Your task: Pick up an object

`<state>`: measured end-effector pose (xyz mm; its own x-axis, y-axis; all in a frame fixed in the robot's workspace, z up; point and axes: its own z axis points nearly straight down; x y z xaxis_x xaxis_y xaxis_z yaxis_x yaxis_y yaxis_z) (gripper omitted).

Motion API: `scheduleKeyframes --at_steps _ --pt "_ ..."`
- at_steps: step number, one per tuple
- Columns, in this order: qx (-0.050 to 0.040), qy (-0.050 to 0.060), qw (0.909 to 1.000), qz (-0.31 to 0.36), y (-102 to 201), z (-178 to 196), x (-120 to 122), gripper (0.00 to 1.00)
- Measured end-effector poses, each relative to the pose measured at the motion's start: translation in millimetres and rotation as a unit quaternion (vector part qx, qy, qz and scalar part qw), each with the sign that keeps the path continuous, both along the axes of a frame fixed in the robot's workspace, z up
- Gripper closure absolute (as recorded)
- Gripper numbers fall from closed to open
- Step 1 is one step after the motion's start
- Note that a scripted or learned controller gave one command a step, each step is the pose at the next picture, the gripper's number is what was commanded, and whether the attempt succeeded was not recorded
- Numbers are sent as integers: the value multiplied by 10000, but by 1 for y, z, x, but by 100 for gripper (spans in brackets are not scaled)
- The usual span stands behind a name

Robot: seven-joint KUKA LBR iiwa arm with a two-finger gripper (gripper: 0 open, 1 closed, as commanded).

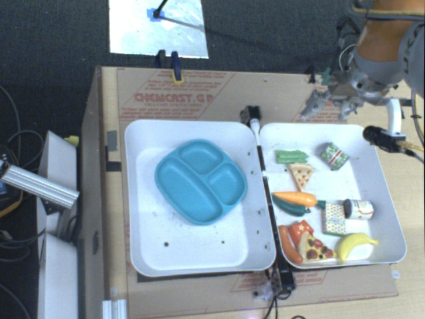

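Gripper (330,104) with fingers spread, holding nothing, above far edge of right bin (382,178), banana (355,245) at its near right corner

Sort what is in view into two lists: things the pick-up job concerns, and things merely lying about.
Job:
gripper, above the right bin's far edge
green can
pizza wedge
carrot
banana
right bin, which holds these

Lying about:
blue divided plate in the left bin
foil sheet beyond the bench
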<state>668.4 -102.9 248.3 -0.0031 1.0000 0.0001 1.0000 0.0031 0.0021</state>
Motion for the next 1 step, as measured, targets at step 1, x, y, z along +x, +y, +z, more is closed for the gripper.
scheduleKeyframes --at_steps 1 --pt "-7 6 10000 -9 -43 -52 0 0"
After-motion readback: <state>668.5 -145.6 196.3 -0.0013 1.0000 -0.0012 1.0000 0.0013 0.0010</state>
